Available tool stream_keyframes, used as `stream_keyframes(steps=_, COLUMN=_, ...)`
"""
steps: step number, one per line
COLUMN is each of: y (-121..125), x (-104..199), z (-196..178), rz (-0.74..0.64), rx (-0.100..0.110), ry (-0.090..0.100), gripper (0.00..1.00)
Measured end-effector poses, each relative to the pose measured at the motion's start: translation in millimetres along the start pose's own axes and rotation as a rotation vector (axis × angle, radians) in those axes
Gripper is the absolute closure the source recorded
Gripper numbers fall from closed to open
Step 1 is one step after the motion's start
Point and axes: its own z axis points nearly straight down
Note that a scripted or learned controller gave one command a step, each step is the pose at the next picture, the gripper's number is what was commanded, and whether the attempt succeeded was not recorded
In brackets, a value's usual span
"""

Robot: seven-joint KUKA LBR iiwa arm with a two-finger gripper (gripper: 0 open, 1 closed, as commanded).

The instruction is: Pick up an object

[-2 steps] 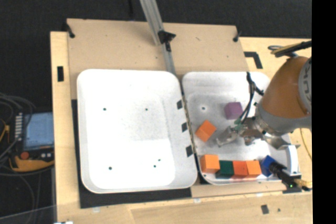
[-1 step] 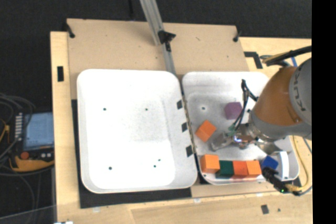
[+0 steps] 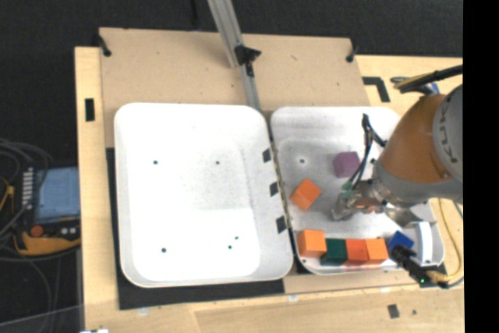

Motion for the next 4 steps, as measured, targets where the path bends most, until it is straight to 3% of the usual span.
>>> stream_keyframes(steps=3, y=22, x=-12, z=-167, rz=-0.018, rx=-0.001, ry=-0.001, gripper=1.0)
stream_keyframes(steps=4, y=27, x=38, z=-152, rz=-0.019, rx=0.006, ry=0.001, gripper=1.0)
